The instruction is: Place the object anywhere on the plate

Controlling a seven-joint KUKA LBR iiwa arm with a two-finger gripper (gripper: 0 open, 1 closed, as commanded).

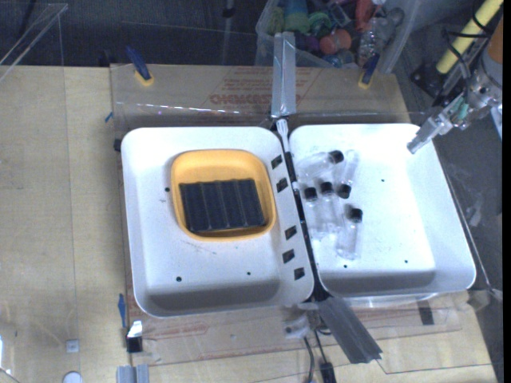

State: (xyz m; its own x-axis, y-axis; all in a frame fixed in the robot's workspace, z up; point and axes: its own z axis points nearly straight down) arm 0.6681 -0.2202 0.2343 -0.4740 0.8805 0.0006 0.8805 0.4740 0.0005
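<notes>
Two shallow white plastic bins sit side by side on the bench, parted by a grey central divider (286, 174), which serves as the landmark here. The left white bin (152, 278) lies left of the divider and carries the square yellow-orange plate (219, 163), whose centre holds a dark ribbed rectangular insert (222, 204); the plate rests flat and near the divider, presumably so that a short carry across suffices. The right white bin (399, 246) lies right of the divider and holds a cluster of small clear vials with black caps (331, 202), lying close against the divider, loosely heaped and partly touching. These vials are the objects to be moved; none is on the plate yet. The grey two-finger gripper (418, 144) hangs well right of the divider, above the right bin's far corner and well apart from the vials. Whether its jaws stand apart or together cannot be told. Nothing is seen between them.
</notes>
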